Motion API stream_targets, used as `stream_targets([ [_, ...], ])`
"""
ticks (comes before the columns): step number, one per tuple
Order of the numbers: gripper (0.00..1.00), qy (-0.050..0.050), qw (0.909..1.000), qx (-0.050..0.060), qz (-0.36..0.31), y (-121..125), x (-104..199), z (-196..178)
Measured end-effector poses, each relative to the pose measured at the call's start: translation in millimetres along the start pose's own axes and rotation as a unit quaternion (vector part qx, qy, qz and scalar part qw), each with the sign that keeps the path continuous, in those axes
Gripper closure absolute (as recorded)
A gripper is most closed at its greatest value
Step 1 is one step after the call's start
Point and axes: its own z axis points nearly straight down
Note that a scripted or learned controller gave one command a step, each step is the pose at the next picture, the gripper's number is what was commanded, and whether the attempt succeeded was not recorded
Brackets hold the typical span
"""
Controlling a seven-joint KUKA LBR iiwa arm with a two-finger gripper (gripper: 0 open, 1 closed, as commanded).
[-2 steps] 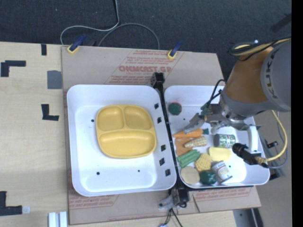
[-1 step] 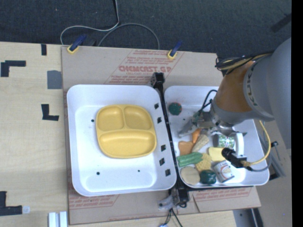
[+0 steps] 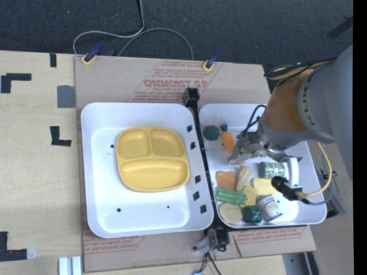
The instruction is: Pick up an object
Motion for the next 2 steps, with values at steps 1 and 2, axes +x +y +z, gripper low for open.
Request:
stream_targets([
  [1,0.00,0.000,1.0000,0.001,0.000,-0.3,0.0,0.8],
  [2,0.00,0.002,1.0000,0.002,-0.001,63.8,9.9,12.1],
])
